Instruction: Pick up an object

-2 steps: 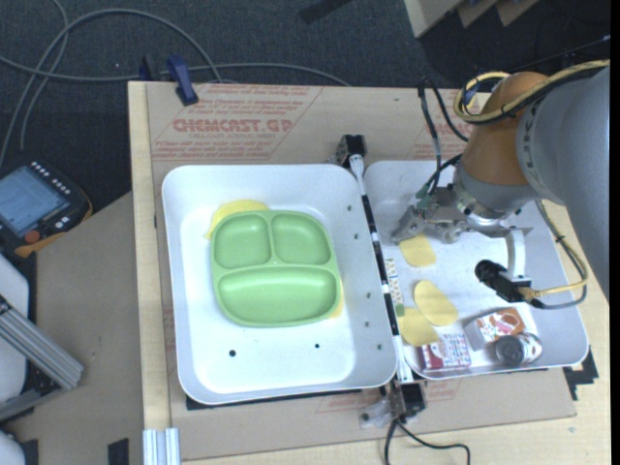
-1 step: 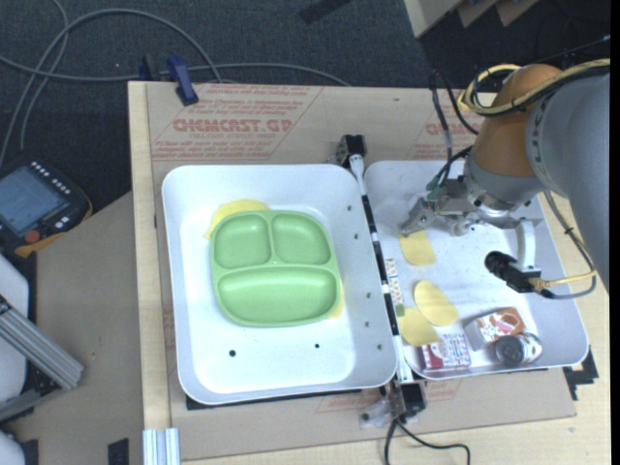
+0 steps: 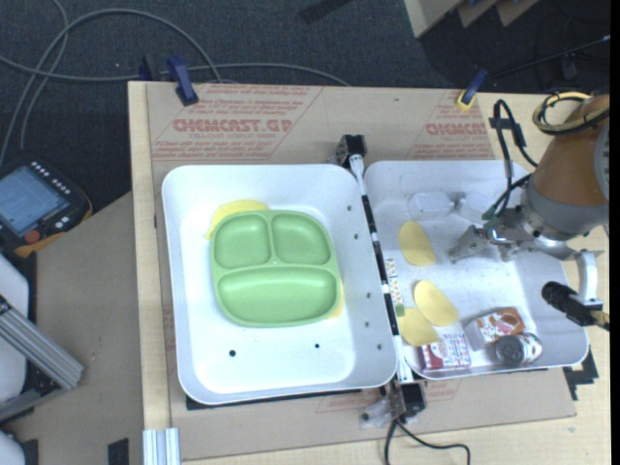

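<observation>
My gripper [image 3: 477, 243] hangs low in the right bin [image 3: 542, 294], near its middle, on the grey arm with the orange band [image 3: 567, 168] that reaches in from the right. Just left of the gripper lies a yellow oval piece [image 3: 418, 243], apart from it. Two more yellow pieces [image 3: 436, 303] [image 3: 418, 329] lie nearer the front. A clear plastic item [image 3: 433, 203] sits behind the gripper. A red and white packet [image 3: 448, 352] and a small brown-labelled can [image 3: 504, 335] lie at the front edge. I see nothing held.
The left bin [image 3: 194, 201] holds a green divided tray [image 3: 276, 264] with a yellow thing [image 3: 232, 209] poking out behind it. A black clamp [image 3: 351, 148] sits between the bins at the back. Cables lie on the floor beyond the bench.
</observation>
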Robot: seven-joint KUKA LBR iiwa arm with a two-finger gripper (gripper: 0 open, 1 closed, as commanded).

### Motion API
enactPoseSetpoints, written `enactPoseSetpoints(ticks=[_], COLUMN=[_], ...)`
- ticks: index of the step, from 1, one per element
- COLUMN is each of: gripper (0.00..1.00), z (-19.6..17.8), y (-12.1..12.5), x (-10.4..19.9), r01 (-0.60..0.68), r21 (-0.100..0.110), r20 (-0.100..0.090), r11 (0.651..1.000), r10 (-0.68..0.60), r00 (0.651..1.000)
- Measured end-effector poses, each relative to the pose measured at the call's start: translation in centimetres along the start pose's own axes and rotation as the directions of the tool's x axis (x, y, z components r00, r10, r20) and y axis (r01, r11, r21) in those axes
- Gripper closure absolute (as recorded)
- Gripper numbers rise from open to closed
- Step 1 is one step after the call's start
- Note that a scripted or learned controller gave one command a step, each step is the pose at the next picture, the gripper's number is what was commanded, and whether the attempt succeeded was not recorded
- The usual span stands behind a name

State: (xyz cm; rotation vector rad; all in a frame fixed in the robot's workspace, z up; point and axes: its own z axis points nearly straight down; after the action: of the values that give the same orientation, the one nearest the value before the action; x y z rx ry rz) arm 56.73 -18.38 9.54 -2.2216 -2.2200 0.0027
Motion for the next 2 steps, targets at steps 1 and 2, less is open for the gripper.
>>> enactPoseSetpoints(ticks=[1,2], gripper=[0.00,0.00], z=[1.4,1.0], y=[9.0,6.6], x=[0.8,-3.4], r01=[0.003,0.004], r21=[0.039,-0.001], r20=[-0.005,-0.007], r11=[0.999,1.000], r10=[-0.002,-0.004], r00=[1.000,1.000])
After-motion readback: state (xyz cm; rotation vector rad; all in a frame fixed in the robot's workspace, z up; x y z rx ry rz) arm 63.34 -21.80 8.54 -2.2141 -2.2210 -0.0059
